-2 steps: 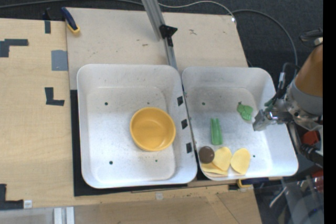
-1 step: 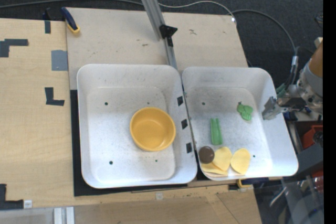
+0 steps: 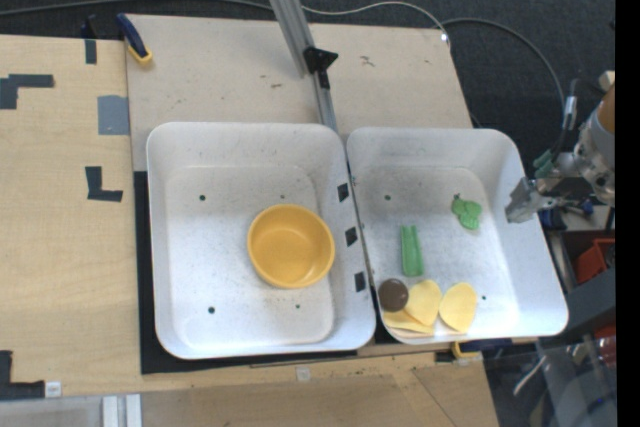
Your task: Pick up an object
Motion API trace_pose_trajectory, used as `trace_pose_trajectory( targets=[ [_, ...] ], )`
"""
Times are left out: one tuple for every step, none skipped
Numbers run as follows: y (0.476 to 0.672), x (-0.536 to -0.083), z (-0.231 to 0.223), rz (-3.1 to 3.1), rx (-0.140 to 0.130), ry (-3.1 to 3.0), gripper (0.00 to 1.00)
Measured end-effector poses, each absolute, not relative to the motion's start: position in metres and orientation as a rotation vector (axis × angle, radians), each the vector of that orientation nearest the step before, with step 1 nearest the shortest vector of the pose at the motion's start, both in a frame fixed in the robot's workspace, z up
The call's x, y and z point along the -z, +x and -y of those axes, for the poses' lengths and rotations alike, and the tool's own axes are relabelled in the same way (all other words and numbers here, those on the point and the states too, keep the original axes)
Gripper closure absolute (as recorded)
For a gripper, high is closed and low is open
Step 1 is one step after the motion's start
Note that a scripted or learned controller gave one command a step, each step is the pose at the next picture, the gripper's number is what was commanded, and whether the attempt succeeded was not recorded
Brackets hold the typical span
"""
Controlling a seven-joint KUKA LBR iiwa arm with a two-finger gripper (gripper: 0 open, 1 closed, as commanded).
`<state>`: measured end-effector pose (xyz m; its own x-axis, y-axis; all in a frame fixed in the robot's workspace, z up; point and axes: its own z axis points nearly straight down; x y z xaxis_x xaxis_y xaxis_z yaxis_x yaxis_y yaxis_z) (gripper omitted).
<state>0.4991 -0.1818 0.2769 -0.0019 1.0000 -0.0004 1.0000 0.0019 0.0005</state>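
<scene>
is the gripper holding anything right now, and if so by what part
Nothing is held. The gripper sits at the right bin's right rim, apart from the green pieces inside it.

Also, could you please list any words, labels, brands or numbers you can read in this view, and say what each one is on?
There is no readable text.
The yellow bowl bears no lettering.
The grey tape pieces on the bench are plain.
The small black marks between the bins are too small to read.

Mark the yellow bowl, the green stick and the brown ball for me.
yellow bowl [image 3: 290, 245], camera view, on its inner floor.
green stick [image 3: 411, 250], camera view, at mid-length.
brown ball [image 3: 392, 294], camera view, on its top.
</scene>
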Motion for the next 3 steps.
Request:
trace_pose_trajectory(
  targets=[
    [0.512,-0.279,0.133,-2.229,-0.002,2.214,1.00],
    [0.521,-0.280,0.082,-2.230,-0.001,2.215,1.00],
    [0.536,-0.276,0.038,-2.229,0.001,2.217,1.00]
  ],
)
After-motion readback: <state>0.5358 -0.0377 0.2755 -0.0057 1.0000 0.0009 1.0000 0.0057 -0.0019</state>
